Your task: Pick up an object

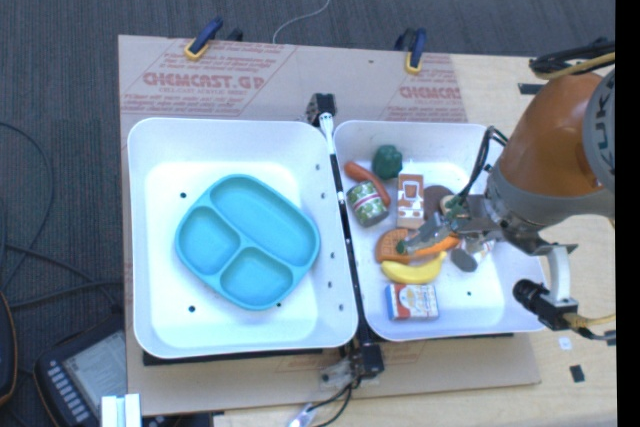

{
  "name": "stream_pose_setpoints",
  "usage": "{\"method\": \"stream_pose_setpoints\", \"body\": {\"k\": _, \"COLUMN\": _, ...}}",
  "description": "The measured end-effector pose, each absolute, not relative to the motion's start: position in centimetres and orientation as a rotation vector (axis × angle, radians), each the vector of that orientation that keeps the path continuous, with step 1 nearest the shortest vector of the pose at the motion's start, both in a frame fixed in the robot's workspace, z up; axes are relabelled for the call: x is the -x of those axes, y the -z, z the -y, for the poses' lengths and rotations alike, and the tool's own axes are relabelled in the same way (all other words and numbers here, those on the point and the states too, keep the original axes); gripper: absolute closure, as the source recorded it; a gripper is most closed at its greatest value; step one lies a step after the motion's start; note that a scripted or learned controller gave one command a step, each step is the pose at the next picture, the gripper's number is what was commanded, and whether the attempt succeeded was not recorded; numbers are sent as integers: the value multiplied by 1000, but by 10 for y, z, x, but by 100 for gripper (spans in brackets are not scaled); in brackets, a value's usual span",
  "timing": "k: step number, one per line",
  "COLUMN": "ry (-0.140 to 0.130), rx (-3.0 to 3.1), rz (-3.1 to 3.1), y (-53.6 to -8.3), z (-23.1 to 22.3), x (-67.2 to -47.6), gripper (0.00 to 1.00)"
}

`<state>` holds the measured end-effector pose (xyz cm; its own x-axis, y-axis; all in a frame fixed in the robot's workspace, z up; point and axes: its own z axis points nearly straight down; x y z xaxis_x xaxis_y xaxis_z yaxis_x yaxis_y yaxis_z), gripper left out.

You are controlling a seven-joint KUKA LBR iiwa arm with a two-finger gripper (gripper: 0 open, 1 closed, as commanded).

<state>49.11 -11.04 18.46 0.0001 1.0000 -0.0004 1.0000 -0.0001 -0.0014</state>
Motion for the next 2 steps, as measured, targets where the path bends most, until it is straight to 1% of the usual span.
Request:
{"method": "stream_pose_setpoints", "body": {"k": 1, "ry": 5, "rx": 2223, "rz": 2224, "y": -88, "z": 99, "x": -515, "gripper": 0}}
{"method": "stream_pose_setpoints", "body": {"k": 2, "ry": 7, "rx": 2226, "rz": 2224, "y": -98, "z": 100, "x": -515, "gripper": 100}}
